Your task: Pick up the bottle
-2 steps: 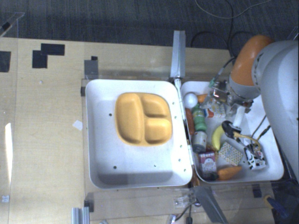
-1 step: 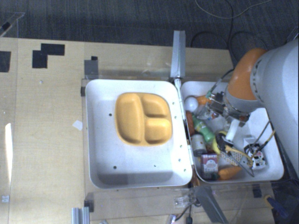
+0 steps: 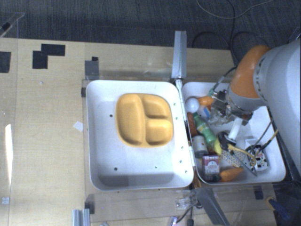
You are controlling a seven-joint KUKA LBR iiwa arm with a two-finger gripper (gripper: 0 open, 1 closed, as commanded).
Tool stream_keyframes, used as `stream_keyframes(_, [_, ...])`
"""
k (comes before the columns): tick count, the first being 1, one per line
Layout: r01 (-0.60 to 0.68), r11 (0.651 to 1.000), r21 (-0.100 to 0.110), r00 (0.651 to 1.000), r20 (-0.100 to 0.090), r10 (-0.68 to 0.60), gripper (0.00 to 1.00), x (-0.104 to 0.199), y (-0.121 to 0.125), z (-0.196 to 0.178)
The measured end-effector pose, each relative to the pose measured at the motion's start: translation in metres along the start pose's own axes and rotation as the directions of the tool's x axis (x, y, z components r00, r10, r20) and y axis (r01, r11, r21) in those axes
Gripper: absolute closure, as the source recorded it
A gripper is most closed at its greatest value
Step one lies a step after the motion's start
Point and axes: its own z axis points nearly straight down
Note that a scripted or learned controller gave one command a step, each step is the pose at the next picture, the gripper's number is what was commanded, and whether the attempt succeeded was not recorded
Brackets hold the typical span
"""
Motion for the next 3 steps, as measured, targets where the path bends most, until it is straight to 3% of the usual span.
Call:
stream_keyframes(1, [0.003, 1.000, -0.001, 1.000, -0.002, -0.003, 1.00, 0.001, 0.001, -0.009])
stream_keyframes(2, [0.607, 0.794, 0.009, 0.794, 0.000, -0.607, 1.00, -0.018, 0.021, -0.003])
stream_keyframes(3, [0.534, 0.846, 0.009, 0.846, 0.000, -0.534, 1.00, 0.057, 0.053, -0.086])
